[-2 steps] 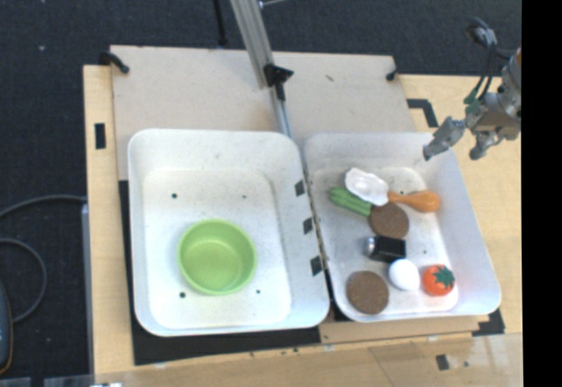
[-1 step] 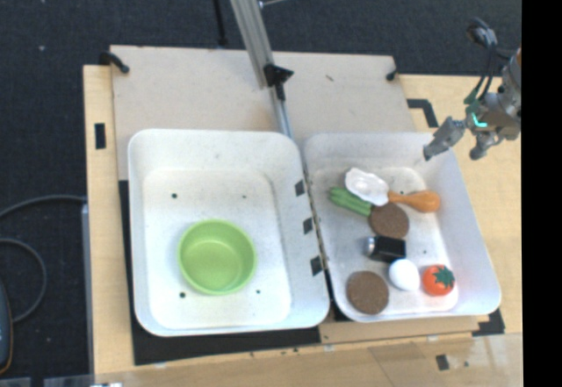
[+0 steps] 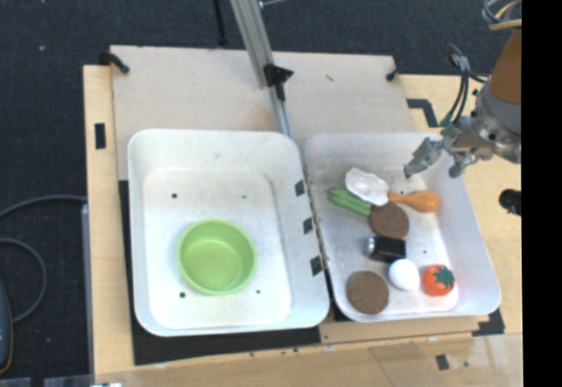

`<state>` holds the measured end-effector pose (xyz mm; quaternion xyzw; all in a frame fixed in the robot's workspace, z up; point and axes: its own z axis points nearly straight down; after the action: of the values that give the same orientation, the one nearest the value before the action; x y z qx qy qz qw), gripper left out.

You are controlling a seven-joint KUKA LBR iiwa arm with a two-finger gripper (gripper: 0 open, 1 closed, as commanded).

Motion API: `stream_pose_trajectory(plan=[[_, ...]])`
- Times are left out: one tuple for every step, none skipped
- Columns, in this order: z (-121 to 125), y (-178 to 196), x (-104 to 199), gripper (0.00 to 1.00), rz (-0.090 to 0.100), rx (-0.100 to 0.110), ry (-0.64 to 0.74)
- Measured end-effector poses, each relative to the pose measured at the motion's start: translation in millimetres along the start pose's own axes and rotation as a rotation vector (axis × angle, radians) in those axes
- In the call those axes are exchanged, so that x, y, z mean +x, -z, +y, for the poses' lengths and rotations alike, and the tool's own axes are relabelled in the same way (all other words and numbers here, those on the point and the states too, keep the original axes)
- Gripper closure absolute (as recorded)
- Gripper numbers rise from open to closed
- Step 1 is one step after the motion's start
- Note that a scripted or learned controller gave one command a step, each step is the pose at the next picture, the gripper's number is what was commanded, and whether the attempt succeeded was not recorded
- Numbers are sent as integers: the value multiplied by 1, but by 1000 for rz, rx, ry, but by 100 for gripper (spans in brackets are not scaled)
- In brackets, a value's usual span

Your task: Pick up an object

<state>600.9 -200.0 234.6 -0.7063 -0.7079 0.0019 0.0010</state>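
Most of the arm is cut off at the right edge; the orange band and grey wrist show. The gripper (image 3: 436, 161) hangs over the right bin (image 3: 479, 236) near its upper right rim, fingers spread apart and holding nothing. Just below the jaws lie an orange carrot-like piece (image 3: 418, 199), a white crumpled item (image 3: 366, 185) and a green stalk (image 3: 349, 200). Further below sit two brown discs (image 3: 389, 221), a small black object (image 3: 385, 247), a white ball (image 3: 404, 275) and a red tomato toy (image 3: 438, 280). Well to the left, a green bowl (image 3: 217, 256) rests in the left bin (image 3: 158, 157).
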Motion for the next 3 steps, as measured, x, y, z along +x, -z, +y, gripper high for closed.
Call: stream_pose_trajectory(plan=[[-5, -44, -4, 0, -1, 0, -3], [1, -87, -11, 0, -2, -5, -3], [2, -75, -11, 100, -2, -10, -5]])
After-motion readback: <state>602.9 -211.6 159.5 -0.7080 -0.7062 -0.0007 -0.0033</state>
